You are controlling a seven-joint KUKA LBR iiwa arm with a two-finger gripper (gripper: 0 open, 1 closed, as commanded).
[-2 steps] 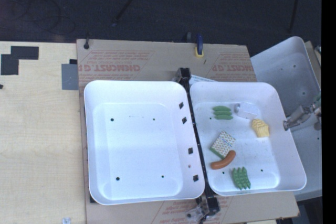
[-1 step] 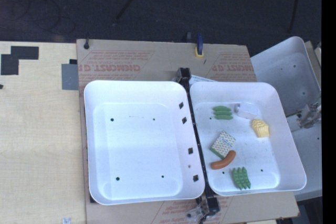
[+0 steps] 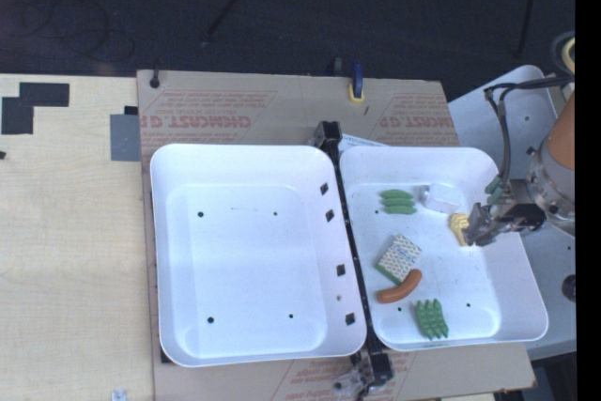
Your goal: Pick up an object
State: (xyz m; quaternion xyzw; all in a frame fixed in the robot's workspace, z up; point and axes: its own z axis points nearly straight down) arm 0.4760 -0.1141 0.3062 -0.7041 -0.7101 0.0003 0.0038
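1. Fingers of the gripper [image 3: 475, 230] sit low in the right bin [image 3: 507, 319], touching a small yellow object [image 3: 458, 223]; whether they clamp it I cannot tell.
2. Centre both fingers over that piece.
3. Close fully before lifting straight up.

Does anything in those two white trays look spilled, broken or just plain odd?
Nothing stands out. The right tray holds small toys lying loose and apart: a green pod, a checkered block, an orange sausage, a green ridged piece. The gripper sits beside a small yellow item.
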